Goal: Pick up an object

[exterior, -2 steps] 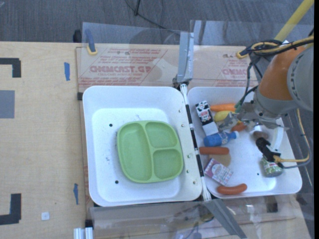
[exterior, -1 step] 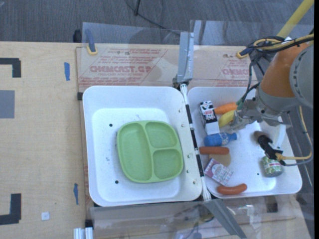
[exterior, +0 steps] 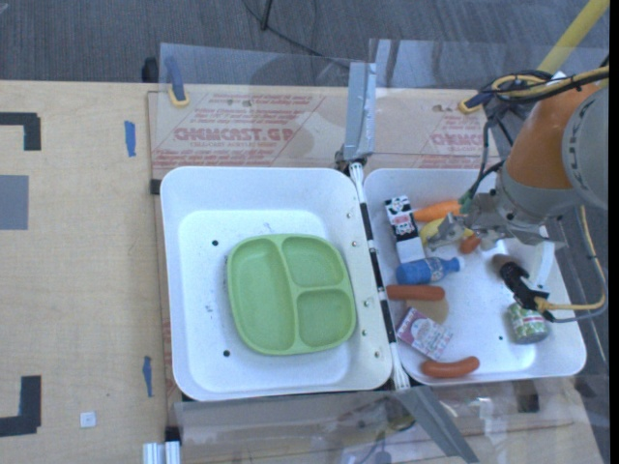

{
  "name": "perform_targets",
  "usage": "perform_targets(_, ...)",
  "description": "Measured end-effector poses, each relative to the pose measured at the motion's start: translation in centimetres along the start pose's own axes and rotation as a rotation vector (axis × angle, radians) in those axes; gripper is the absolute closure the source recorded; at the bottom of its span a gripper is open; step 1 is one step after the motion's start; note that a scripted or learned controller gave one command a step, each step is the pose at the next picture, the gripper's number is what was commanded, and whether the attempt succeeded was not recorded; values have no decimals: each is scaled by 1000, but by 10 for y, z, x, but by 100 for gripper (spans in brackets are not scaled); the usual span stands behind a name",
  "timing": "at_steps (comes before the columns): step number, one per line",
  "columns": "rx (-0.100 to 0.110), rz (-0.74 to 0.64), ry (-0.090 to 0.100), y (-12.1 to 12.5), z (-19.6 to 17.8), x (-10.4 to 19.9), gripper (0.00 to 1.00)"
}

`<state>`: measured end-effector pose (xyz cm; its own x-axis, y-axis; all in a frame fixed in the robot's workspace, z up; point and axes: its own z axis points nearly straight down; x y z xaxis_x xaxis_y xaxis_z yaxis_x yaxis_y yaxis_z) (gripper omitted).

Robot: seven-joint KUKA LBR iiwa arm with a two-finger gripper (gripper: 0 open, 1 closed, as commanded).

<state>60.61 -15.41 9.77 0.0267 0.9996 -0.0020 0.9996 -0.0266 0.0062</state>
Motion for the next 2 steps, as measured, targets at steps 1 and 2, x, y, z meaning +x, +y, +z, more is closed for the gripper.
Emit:
perform_targets(1, 19, -14, -1, 55, 14, 13, 0)
perform_targets(2, 14, -18, -6, 56, 1, 13, 100)
